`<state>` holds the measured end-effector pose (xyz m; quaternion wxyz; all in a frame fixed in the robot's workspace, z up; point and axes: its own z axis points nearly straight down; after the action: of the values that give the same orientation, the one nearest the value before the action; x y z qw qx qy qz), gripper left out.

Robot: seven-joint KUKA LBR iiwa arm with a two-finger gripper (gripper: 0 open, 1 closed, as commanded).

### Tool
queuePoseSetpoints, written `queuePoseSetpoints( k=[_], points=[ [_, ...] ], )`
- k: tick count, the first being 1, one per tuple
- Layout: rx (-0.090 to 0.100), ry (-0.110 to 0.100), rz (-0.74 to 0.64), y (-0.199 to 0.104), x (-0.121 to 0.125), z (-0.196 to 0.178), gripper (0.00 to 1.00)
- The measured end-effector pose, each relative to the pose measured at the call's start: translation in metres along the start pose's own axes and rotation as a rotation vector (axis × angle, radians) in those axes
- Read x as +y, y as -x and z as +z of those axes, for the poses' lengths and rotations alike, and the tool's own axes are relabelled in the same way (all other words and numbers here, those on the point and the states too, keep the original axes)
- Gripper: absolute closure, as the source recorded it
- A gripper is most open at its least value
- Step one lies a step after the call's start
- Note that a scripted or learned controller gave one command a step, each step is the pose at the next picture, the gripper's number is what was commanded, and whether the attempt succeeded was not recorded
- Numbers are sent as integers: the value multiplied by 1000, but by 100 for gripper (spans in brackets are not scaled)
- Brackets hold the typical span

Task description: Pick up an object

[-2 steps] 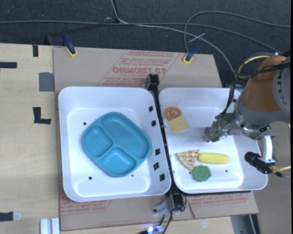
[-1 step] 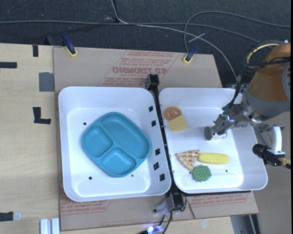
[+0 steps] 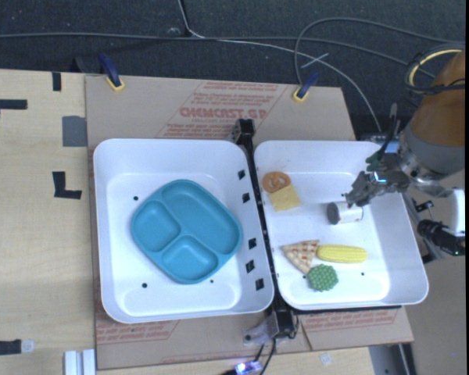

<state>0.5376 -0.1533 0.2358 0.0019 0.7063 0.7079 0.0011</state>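
Blur hides the gripper above the right bin, so I cannot tell its state or whether it touches the grey-and-white cylinder just beside it. I count five items there: cylinder, pretzel, cheese block, pizza slice, corn cob, plus one broccoli floret, making six; the left bin holds one blue tray.

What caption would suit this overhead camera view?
Robot arm reaching into the right bin of toy food, beside a blue tray in the left bin.
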Motion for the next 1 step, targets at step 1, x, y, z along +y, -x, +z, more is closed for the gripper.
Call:
queuePoseSetpoints(
  k=[1],
  points=[
    [3, -4, -4, -48, -2, -6, 100]
  ],
)
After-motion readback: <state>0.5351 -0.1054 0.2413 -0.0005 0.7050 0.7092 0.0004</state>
